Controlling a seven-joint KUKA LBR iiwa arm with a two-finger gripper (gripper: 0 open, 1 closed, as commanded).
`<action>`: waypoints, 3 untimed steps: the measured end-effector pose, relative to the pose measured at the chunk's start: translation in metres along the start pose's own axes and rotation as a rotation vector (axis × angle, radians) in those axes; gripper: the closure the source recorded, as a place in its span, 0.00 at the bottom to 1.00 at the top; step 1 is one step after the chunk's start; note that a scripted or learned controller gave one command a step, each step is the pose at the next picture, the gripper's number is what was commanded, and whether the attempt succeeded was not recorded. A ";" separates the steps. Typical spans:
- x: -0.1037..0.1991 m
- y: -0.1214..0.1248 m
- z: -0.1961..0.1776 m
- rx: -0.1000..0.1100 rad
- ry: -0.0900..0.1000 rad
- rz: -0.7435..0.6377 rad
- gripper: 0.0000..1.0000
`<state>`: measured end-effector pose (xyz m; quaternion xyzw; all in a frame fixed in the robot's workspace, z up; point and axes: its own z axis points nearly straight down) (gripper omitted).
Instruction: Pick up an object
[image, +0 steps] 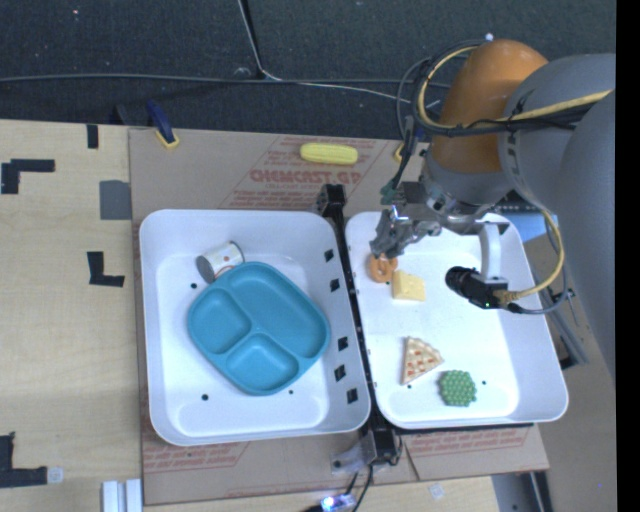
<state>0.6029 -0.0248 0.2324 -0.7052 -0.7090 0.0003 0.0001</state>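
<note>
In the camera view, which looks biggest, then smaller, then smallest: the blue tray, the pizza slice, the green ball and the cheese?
1. Blue tray, by far the biggest.
2. Pizza slice.
3. Green ball and cheese look about alike, so I won't rank them.

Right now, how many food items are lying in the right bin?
4: an orange piece under the end effector, a cheese cube beside it, a pizza slice and a green cluster nearer the front.
</note>
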 end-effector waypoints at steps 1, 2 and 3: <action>0.049 0.014 -0.007 0.000 0.001 0.001 1.00; 0.098 0.028 0.011 0.001 -0.001 0.001 1.00; 0.096 0.028 0.010 0.001 -0.001 0.003 0.00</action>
